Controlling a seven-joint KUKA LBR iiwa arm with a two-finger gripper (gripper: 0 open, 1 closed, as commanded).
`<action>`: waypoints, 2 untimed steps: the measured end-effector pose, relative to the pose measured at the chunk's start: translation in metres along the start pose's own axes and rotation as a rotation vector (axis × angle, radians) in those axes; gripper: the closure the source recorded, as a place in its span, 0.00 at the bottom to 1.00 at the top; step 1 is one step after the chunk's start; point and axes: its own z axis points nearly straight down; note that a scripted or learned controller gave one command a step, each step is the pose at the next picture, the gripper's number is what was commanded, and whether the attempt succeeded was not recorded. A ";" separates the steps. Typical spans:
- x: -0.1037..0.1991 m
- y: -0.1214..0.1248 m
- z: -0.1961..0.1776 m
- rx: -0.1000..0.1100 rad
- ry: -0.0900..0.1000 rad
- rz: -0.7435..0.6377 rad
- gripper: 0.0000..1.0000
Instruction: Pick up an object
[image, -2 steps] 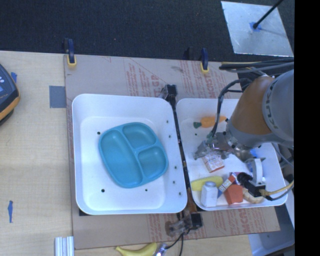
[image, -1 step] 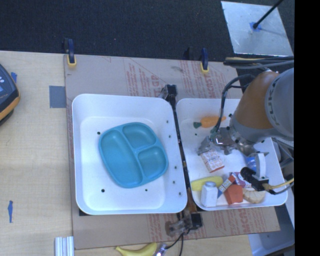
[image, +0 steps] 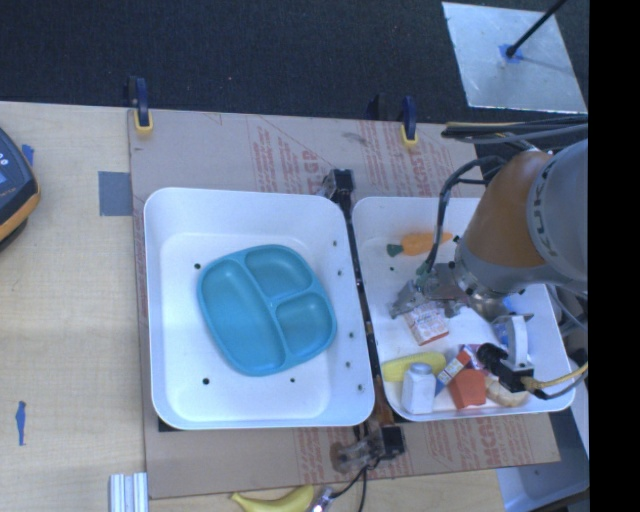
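Observation:
My gripper (image: 418, 297) is low in the right bin (image: 384, 275), near its middle, under the grey arm with the orange band (image: 505, 215). Just below it lies a small white and red packet (image: 430, 324), touching or nearly touching the gripper. An orange carrot toy (image: 421, 242) lies behind the gripper at the bin's far side. At the near edge are a yellow banana (image: 408, 365), a white bottle (image: 418, 388) and a red block (image: 467, 390). The arm hides part of the bin's right side.
The left bin (image: 160, 300) holds a blue divided plate (image: 266, 308). A black hinge strip (image: 356, 290) runs between the bins. Another banana (image: 272, 497) lies off the bench's front edge. A dark device (image: 12, 190) sits at the far left.

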 end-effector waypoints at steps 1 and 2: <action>-0.001 0.000 -0.010 0.002 0.000 -0.001 1.00; 0.061 0.027 -0.101 -0.003 0.001 -0.001 1.00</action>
